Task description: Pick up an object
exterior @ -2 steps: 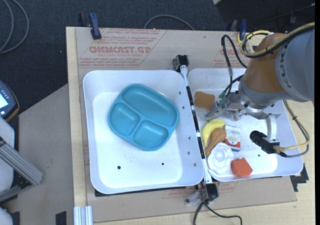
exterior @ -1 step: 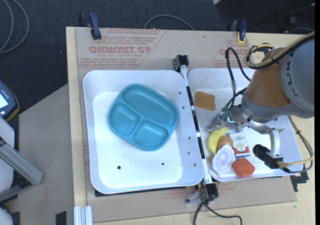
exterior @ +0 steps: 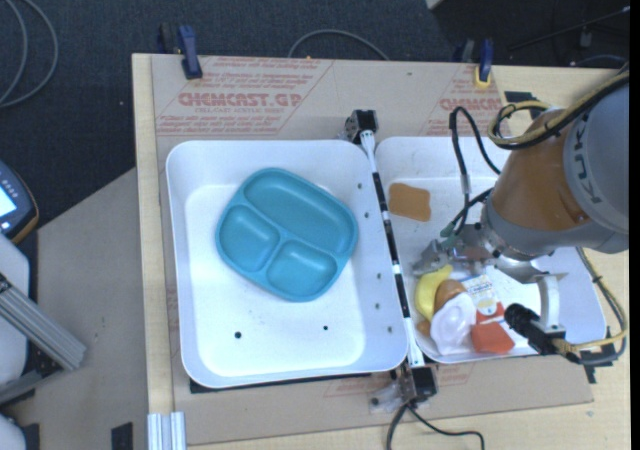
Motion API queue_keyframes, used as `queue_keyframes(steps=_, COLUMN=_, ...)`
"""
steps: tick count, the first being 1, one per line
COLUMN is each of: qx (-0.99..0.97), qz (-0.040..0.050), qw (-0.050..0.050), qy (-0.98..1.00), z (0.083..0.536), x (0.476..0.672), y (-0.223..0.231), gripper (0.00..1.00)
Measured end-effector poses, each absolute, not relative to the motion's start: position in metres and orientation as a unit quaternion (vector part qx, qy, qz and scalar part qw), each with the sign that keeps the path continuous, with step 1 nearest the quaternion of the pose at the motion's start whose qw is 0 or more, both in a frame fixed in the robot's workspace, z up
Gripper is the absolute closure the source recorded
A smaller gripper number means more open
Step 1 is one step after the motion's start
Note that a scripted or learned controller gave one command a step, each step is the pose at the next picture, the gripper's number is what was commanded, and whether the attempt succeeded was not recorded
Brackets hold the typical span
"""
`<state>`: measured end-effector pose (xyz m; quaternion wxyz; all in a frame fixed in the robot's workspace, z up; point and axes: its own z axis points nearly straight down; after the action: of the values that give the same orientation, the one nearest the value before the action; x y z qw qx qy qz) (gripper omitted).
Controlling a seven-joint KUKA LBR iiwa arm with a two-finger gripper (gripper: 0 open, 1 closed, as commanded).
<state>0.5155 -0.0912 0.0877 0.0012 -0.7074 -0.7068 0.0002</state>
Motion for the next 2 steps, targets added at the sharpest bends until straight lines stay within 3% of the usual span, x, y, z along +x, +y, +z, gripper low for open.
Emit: queue_keyframes(steps=2, qx=-0.707, qz=0.0002, qw=0.001, qy=-0.707, z=0.0846, x=0.5043, y=-0.092, gripper=0.0)
